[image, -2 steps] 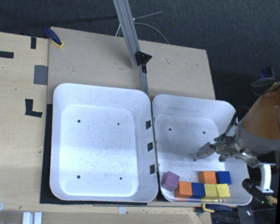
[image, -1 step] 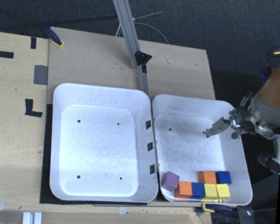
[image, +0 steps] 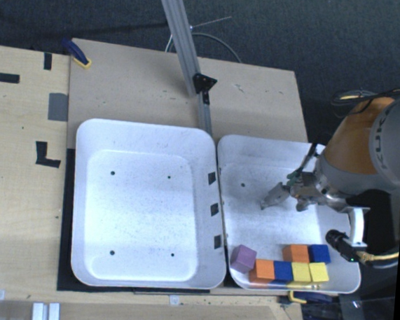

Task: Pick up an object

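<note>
Several small blocks lie along the front edge of the right bin (image: pixel 256 161). A purple block (image: pixel 244 257) sits at the left, followed by an orange block (image: pixel 265 269), a blue block (image: pixel 283 271) and two yellow blocks (image: pixel 309 272). Behind them sit another orange block (image: pixel 295 253) and another blue block (image: pixel 319 254). My gripper (image: pixel 287 201) hovers over the middle of the right bin, farther back than the blocks. It is open, with nothing between its fingers.
The left bin (image: pixel 89 138) stands beside the right one. A slanted metal post (image: pixel 187 42) rises behind the bins. The grey arm with its orange band (image: pixel 359 146) comes in over the right bin's right side.
</note>
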`<state>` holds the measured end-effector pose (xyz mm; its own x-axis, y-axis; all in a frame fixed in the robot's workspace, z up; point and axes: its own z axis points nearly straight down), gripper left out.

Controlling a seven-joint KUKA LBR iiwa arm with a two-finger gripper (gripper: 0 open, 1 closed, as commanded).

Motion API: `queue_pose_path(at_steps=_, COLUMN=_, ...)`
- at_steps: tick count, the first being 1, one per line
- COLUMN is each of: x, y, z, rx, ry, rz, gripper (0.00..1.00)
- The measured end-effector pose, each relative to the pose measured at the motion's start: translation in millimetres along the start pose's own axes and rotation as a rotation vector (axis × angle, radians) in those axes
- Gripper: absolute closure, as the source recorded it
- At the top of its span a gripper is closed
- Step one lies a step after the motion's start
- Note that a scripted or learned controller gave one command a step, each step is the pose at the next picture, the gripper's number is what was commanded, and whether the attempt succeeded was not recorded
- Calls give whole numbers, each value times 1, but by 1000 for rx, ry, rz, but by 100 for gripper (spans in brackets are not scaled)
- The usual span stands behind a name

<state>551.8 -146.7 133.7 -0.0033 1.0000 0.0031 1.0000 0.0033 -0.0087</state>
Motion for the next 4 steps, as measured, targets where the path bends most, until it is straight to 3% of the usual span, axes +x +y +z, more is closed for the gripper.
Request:
queue_pose_path(at_steps=1, x=-2, y=1, z=-14, rx=-6, ry=-2, rz=1, gripper=100)
queue_pose_path(at_steps=2, x=49, y=47, z=45, rx=-8, ry=-3, rz=-3, gripper=100)
queue_pose_path(at_steps=3, x=102, y=24, z=-178, rx=-16, ry=-3, rz=0, gripper=100)
queue_pose_path(at_steps=4, x=77, y=49, z=-77, rx=0, ry=-5, rz=5, gripper=100)
